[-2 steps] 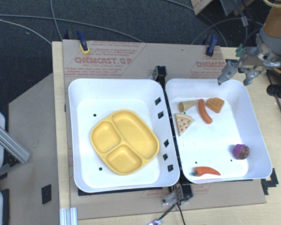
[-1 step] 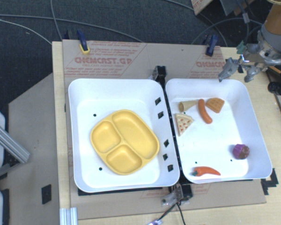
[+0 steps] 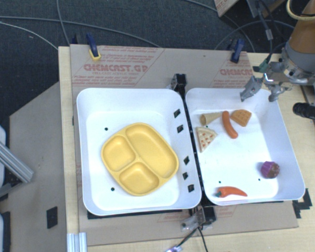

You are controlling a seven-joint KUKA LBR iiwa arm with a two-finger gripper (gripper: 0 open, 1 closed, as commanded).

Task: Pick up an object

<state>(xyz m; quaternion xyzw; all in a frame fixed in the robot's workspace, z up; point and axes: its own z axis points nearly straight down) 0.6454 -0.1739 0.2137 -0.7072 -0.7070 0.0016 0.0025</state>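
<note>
Your gripper (image 3: 263, 89) hangs over the far right corner of the right bin (image 3: 283, 140), its two fingers spread apart with nothing between them; the grey arm (image 3: 304, 46) with its orange band reaches in from the right edge of the bench (image 3: 63, 140).

Right bin, objects you could pick: a sausage (image 3: 230, 124) lies near the far edge, slanted; a small waffle-patterned piece (image 3: 241, 117) sits just beside it on the right, touching or nearly so, you cannot tell which; a tan wedge (image 3: 210, 118) lies to the sausage's left; a triangular waffle slice (image 3: 205, 138) sits below that wedge, close to the bin's left wall; a purple round item (image 3: 270, 169) rests near the right wall, well apart from the rest; a red-orange pepper (image 3: 231, 192) lies along the near edge.

Left bin (image 3: 89, 114): a yellow divided plate (image 3: 139, 158) with three compartments sits near the middle, turned at an angle.

Two blue clamps (image 3: 93, 46) grip the far edge of the bench.
</note>
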